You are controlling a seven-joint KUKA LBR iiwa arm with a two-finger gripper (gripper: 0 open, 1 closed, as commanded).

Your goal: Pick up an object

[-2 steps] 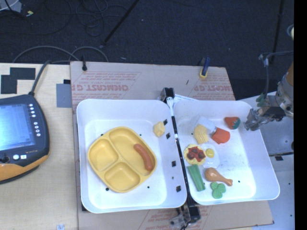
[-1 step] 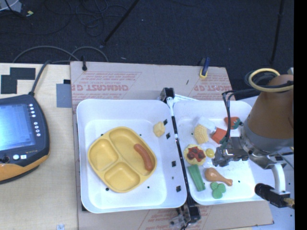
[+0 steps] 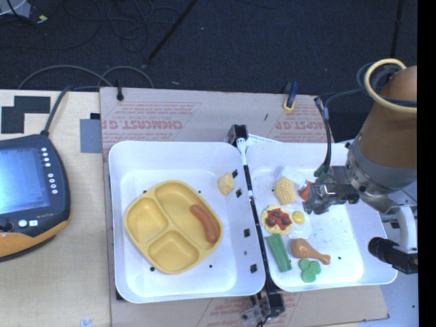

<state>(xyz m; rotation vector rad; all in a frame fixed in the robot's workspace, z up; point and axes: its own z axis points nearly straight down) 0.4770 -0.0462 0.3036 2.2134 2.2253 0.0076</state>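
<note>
Corn cob [image 3: 285,190], toy: lies in right bin [image 3: 354,272], just beside gripper [image 3: 315,197]. Drumstick [image 3: 310,251], pizza slice [image 3: 277,219], green pieces nearby. Nothing seen lifted; pick apparently pending.

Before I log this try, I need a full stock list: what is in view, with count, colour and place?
Bins: 2, white, side by side on the bench.
Divided plate: 1, yellow, left bin.
Sausage: 1, red-brown, on the plate.
Small lump: 1, pale yellow, left bin, upper right.
Corn: 1, yellow, right bin.
Pizza piece: 1, red and yellow, right bin.
Long vegetable: 1, green, right bin.
Drumstick: 1, brown, right bin.
Round piece: 1, green, right bin.
Control pendant: 1, grey and orange, left of the bins.
Gripper: 1, dark, over the right bin.
</note>
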